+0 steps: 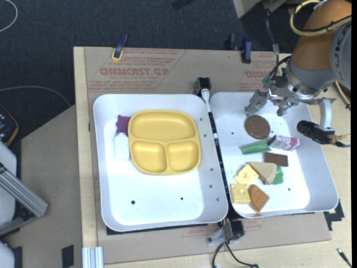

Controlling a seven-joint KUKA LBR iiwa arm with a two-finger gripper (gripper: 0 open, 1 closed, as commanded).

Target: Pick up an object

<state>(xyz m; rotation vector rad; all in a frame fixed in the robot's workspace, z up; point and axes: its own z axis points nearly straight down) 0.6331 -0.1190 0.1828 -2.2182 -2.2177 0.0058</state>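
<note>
The hand (269, 104) hangs with fingers spread wide, gripping nothing, above the right bin (318, 177); a brown round disc (257, 127) lies just at its seven o'clock.

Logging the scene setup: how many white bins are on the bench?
2. The left bin holds a yellow divided tray; the right bin holds the small food items, with the gripper above its far end.

2 white bins (111, 166), 1 yellow tray (164, 140), 1 bottle (121, 145), 1 brown disc (257, 127), 1 green stick (255, 147), 2 cheese pcs (245, 176), 1 cracker (258, 197), 1 wrapped candy (285, 143)
</note>
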